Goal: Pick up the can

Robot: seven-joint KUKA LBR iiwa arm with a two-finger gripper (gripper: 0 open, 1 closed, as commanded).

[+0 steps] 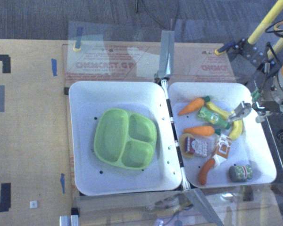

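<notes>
- Camera view puts the small grey can with a green and red label (240, 172) near the front right corner of the right-hand shallow white bin (268, 147), apart from the other items; it seems to lie on its side.
- The grey metal gripper (240, 112) reaches in from the right, low over the yellow banana (236, 128) and the green packet (214, 118), well behind the can.
- Whether the gripper is spread or closed cannot be told at this size, and nothing is seen held in it.
- The arm comes in at a slant over the bin's right wall.
- To do this step well, I judge the gripper should lift clear of the banana, travel toward the front corner, centre over the can's round body, and descend across its narrow width, keeping off the bin wall.
</notes>
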